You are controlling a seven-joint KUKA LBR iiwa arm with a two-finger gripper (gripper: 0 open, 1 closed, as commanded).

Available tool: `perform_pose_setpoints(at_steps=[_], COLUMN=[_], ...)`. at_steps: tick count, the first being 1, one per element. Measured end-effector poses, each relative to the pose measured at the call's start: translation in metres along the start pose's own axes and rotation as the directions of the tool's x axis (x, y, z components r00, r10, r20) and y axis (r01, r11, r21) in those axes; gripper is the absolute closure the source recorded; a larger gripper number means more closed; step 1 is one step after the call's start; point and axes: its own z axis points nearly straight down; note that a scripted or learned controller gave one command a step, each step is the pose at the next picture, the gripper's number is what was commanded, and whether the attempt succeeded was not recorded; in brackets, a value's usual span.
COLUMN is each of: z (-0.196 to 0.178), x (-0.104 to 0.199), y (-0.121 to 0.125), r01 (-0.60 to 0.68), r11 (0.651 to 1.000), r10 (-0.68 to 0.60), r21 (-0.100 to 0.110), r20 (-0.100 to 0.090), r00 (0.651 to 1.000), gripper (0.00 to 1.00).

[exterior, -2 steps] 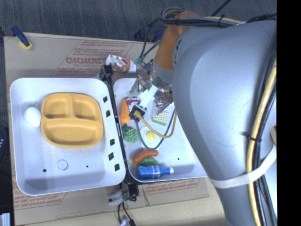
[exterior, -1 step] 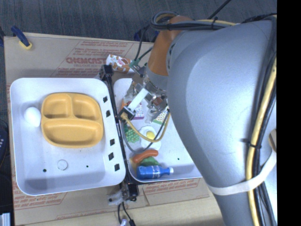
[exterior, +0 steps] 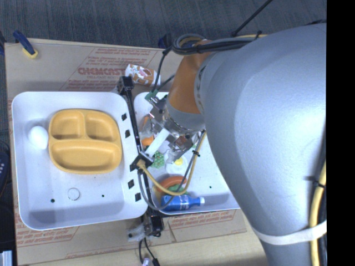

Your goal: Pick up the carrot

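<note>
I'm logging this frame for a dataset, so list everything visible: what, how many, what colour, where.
Bins: two, white, side by side on the bench.
Divided plate: one, yellow, in the left bin.
Ball: one, white, left of the plate.
Bottle: one, blue, near edge of the right bin.
Orange item: one, right bin beside the gripper; possibly the carrot, too small to tell.
Green item: one, right bin.
Arm: one, grey with orange band, over the right bin.
Gripper: one, down in the right bin.
</note>
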Motion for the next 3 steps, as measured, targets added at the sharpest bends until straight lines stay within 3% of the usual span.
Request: perform_pose_setpoints(at_steps=[1, 2, 3], z=[0.000, -0.010, 0.000], x=[0.000, 0.000, -0.001], y=[0.000, 0.000, -0.051], r01=[0.000, 0.007, 0.087], r11=[1.000, 1.000, 0.996], r10=[0.000, -0.007, -0.087], r21=[0.000, 0.005, 0.000], r20=[0.000, 0.002, 0.001], r00=[1.000, 1.000, 0.996], gripper=[0.00, 1.00, 1.00])
